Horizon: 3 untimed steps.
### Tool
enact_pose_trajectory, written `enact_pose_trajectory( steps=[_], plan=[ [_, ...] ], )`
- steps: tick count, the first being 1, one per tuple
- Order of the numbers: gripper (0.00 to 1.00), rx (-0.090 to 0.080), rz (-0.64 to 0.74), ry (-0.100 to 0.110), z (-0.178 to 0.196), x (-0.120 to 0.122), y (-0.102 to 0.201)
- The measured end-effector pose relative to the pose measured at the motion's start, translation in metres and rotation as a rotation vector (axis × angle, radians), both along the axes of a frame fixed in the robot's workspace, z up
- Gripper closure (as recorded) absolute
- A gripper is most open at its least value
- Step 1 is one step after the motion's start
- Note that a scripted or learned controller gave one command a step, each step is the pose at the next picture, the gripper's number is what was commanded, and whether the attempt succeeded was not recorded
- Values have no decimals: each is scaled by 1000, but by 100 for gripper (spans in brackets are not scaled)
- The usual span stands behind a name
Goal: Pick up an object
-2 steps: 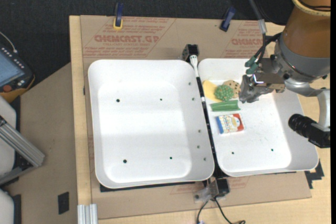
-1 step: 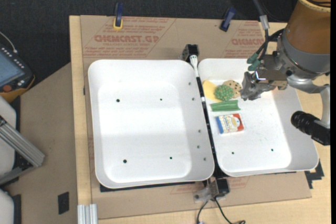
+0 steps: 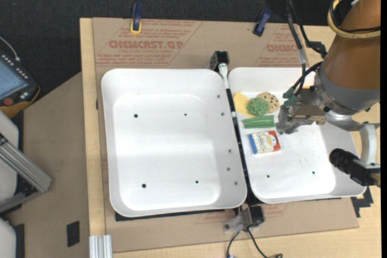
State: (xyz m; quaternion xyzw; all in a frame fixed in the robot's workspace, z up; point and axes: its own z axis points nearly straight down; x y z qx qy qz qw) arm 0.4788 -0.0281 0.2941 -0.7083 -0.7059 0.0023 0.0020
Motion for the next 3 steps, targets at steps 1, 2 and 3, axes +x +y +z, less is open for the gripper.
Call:
enact_pose_trajectory(
  steps=[1,2,3],
  plan=[
    [100,3,15,-10,27,0,112],
    [100,-2,-5,-4,20,0,31],
    [100,3,12,-12,64,1,104]
  ],
)
